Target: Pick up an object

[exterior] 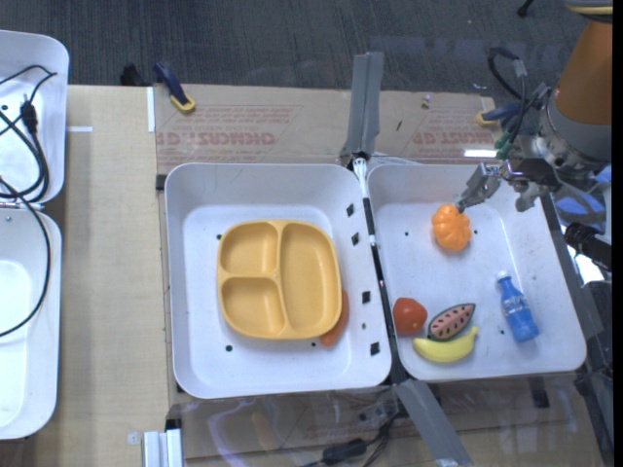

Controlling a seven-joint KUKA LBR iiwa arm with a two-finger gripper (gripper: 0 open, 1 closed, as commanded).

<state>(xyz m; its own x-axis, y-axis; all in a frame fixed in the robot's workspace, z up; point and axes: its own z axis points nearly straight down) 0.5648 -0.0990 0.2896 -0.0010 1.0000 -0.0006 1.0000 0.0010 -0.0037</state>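
Counter (107, 261): I see it carrying two white bins side by side. I take the orange pumpkin as my landmark.
Left bin (190, 290): well left of the pumpkin, it holds a yellow divided plate (280, 280). An orange thing pokes out under the plate's right edge; I cannot tell what it is.
Right bin (545, 358): the pumpkin sits in its upper middle, so my pick would happen here.
Arm (589, 76): up and to the right of the pumpkin, reaching in over the bin's far right corner.
End effector (502, 189): just right of the pumpkin and slightly above it, fingers spread apart, nothing between them.
Pumpkin (451, 228): nearest target. I judge it round and ribbed, so an off-centre close could squeeze it out sideways.
Banana (446, 346): well below the pumpkin, touching a watermelon slice (451, 321) and beside a tomato (409, 313). Crowding there risks grabbing two or none.
Bottle (516, 309): below and right of the pumpkin, lying flat. I expect it to roll if nudged.
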